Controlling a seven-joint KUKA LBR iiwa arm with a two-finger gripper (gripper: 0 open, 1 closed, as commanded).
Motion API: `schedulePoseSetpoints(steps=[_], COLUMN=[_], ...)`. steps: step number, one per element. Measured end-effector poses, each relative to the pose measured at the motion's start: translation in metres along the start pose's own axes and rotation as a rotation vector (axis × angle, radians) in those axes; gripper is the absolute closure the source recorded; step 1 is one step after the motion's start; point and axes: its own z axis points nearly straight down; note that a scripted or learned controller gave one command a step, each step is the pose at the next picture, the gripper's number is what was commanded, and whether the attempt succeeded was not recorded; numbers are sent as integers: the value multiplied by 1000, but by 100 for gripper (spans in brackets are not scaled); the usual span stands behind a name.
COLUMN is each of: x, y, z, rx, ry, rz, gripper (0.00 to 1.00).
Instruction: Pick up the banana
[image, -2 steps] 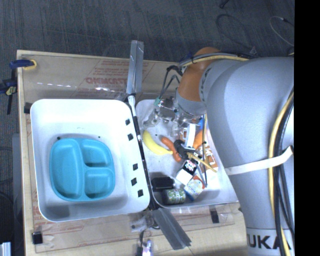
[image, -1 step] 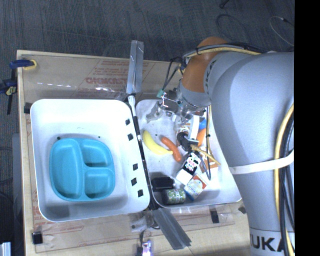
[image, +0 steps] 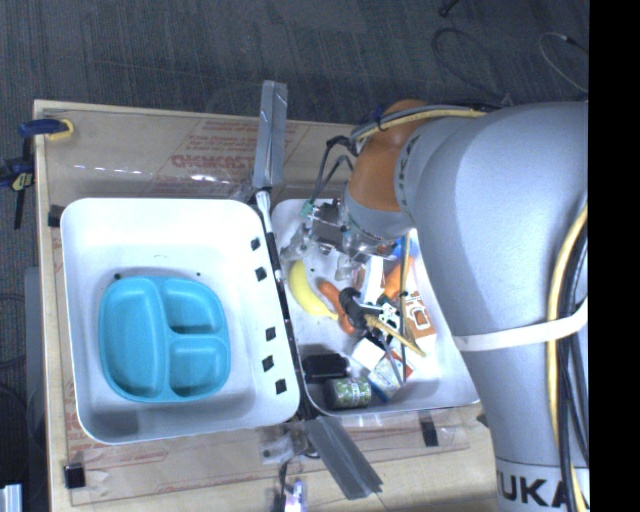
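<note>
Banana (image: 306, 289) lying unlifted in right bin (image: 452, 388); gripper (image: 335, 252) poised just above it, finger state indeterminable; grasp and lift remaining.

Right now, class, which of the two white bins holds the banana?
The right bin, under the arm. It holds the banana near its left wall, amid clutter. The left bin holds a blue tray.
</note>
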Motion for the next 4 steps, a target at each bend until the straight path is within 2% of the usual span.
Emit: schedulePoseSetpoints(steps=[1,2,3,4], x=[1,34,52,-36], y=[-1,24,-21,-64], z=[-9,-108,-103,-105], rx=[4,9,11,9], ry=[1,-2,-3,-2], rz=[-5,809,729,595], gripper=[100,100,100,100])
